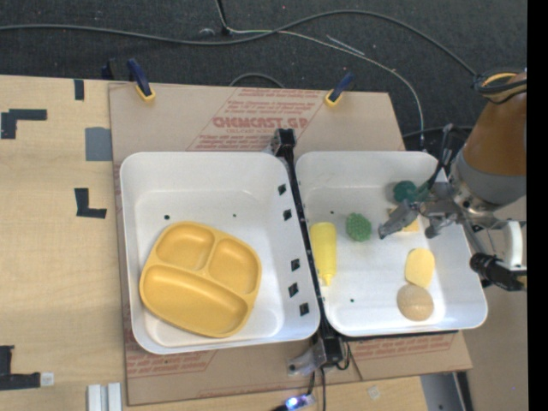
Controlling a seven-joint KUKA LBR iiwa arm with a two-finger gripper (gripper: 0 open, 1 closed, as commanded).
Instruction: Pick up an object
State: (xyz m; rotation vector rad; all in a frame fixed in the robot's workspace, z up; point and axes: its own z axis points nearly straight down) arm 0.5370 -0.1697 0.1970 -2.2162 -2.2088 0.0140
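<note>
The gripper hangs low inside the right bin, near its far right side, and whether it is released or clenched cannot be told. The grey arm with its orange band reaches in above that bin's right rim, wrist bent down. In the right bin, a teal object lies just beside the gripper, a green bumpy ball sits toward the divider, a yellow corn-like piece lies along the divider, and a pale yellow piece and a beige ball sit nearer the front. The left bin holds a yellow divided plate. Brown cardboard behind the right bin bears red print reading "CHEMCAST". The tabletop is pale wood; cables cross dark carpet beyond.
</note>
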